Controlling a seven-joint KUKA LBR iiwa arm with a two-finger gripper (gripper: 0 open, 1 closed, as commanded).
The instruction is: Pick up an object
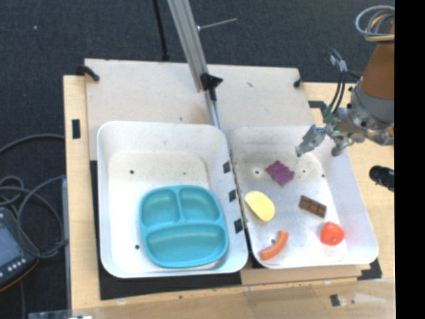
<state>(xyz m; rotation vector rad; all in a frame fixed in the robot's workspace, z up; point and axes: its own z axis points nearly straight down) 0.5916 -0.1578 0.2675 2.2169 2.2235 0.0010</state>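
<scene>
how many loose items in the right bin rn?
5: purple piece far middle, yellow lemon left, brown block centre-right, orange sausage near-left, red tomato near-right. None look hidden.

teal plate (182, 234), purple block (280, 173), red ball (332, 234)

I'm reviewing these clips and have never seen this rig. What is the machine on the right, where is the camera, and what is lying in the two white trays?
One camera looks down at a slant on a bench. The grey robot arm with an orange band reaches in from the right; its two-finger claw hangs open above the right shallow white bin, holding nothing. That bin contains a purple square piece, a yellow oval piece, a brown bar, a red round piece and an orange sausage shape. The left white bin holds a turquoise divided plate.
</scene>
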